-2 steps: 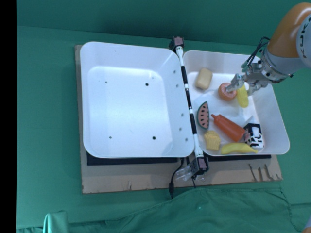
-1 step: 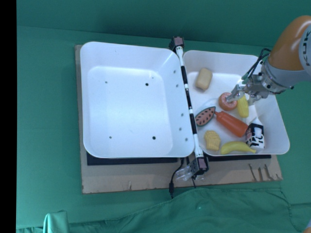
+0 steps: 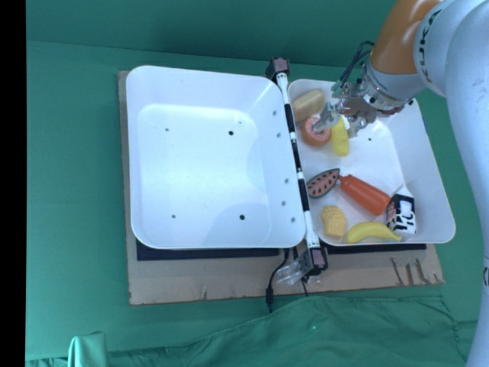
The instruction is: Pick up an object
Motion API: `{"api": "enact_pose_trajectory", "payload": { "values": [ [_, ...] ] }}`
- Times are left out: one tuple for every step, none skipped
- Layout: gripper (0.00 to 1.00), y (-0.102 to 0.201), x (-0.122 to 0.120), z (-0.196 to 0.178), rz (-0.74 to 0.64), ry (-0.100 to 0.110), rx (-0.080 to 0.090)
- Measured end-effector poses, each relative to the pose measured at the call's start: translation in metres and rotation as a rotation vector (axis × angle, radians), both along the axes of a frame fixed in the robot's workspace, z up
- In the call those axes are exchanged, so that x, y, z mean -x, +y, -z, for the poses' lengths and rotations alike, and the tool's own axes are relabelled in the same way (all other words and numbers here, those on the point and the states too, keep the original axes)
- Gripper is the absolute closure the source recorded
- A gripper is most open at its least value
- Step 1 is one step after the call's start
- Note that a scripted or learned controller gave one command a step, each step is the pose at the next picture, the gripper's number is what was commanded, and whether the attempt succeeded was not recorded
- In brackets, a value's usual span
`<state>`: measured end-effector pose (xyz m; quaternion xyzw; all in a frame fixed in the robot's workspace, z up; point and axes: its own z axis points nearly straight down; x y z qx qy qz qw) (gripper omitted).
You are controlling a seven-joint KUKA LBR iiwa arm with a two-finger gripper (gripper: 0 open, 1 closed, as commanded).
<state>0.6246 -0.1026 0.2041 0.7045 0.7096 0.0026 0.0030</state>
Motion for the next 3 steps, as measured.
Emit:
{"api": "enact_pose_trajectory", "payload": {
  "values": [
    [1.0, 0.032, 0.105, -0.08, 0.008, 0.003, -0.003],
    [1.0, 0.03, 0.102, -0.088, 0.013, 0.001, 0.0],
    [1.0, 0.035, 0.16, -0.087, 0.012, 0.01, -0.002]
  ]
}}
